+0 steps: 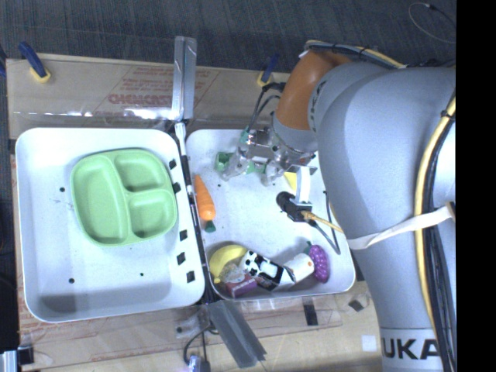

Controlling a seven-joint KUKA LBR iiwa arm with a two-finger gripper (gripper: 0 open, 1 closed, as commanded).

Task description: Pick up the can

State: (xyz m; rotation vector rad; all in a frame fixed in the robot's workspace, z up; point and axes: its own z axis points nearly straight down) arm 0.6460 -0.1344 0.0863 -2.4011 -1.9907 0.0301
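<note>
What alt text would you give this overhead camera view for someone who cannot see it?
A grey robot arm reaches from the right over the right bin, which holds a carrot and a heap of small items along its near edge. The left bin holds a green divided tray.

The grey arm (pixel 387 153) enters from the right and bends down toward the left. Its orange band (pixel 298 91) sits above the wrist. The hand (pixel 252 165) points down and left, low near the far side.
</note>
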